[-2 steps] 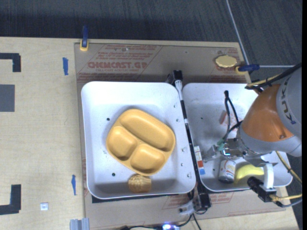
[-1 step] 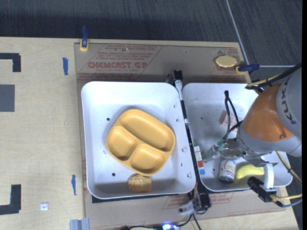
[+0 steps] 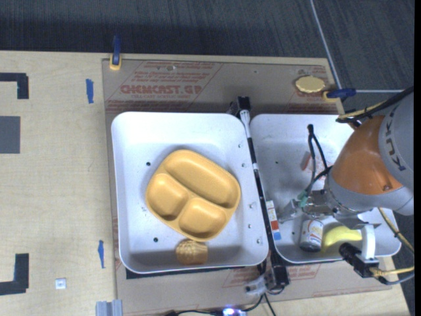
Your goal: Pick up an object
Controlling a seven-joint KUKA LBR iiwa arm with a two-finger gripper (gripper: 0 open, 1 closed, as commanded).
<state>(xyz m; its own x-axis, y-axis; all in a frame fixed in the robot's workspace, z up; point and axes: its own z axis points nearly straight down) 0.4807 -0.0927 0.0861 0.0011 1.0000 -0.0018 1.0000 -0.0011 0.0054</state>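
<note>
In the right bin (image 3: 283, 143), my gripper (image 3: 309, 214) hangs low over the front part, its wrist and orange band covering much of the bin's right side. Just below it stands a small can (image 3: 310, 237) with a dark top. A yellow banana-shaped object (image 3: 342, 235) lies right beside the can, against the bin's front wall. Whether anything is between the fingers is hidden by the wrist. A small reddish piece (image 3: 306, 163) lies further back in the same bin.
The left bin (image 3: 125, 176) holds a large yellow divided plate (image 3: 191, 193) and a small brown woven ball (image 3: 191, 250) at its front wall. A tan disc (image 3: 310, 84) lies on the cardboard behind the bins. Cables trail from the arm at the right.
</note>
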